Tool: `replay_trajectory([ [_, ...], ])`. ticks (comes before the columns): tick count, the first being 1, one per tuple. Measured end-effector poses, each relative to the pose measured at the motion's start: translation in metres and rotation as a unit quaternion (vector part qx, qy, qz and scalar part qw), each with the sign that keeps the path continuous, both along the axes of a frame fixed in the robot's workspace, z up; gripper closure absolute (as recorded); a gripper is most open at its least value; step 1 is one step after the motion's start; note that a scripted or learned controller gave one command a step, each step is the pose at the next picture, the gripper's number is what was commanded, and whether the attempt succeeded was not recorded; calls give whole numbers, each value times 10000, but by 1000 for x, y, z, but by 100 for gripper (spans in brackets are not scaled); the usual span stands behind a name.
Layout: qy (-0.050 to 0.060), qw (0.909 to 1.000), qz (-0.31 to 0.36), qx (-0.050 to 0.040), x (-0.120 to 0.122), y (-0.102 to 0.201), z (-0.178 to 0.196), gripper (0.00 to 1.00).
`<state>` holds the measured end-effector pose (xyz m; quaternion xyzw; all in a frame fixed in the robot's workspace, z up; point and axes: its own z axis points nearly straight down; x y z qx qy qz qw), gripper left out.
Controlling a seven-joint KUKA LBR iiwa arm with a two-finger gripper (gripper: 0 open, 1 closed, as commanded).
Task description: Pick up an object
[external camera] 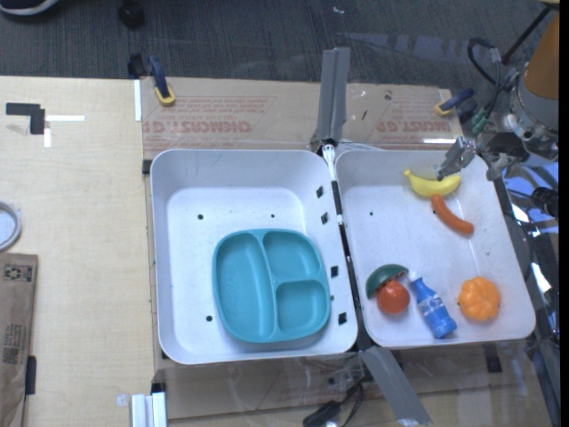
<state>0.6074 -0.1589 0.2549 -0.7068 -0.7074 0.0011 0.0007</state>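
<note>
I'm seeing the banana [433,183] lying at the right bin's [391,221] far side, my gripper [453,163] hanging just above its right end, grip impossible to judge, sausage [452,215] crowding beside, tomato [392,297], bottle [433,307], orange pepper [480,299] sitting nearer, teal tray [271,285] occupying the left bin [178,238].

Red print runs along the cardboard sheet [267,114] lying behind the two bins in the upper middle of the frame. It appears upside down and mirrored; the letters look like "CHEMCATS", though that reading is uncertain. A similar red line sits on the cardboard further right, above the right bin, too faint to make out. At the lower left edge, a brown paper bag [16,314] carries small dark marks, including a recycling-type symbol, too small to read.
</note>
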Motion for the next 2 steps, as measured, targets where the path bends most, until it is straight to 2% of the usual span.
replay_trajectory([
  [1,-105,9983,568,-41,19,-1,-153,0],
  [2,-115,9984,551,-45,19,-2,-143,100],
])
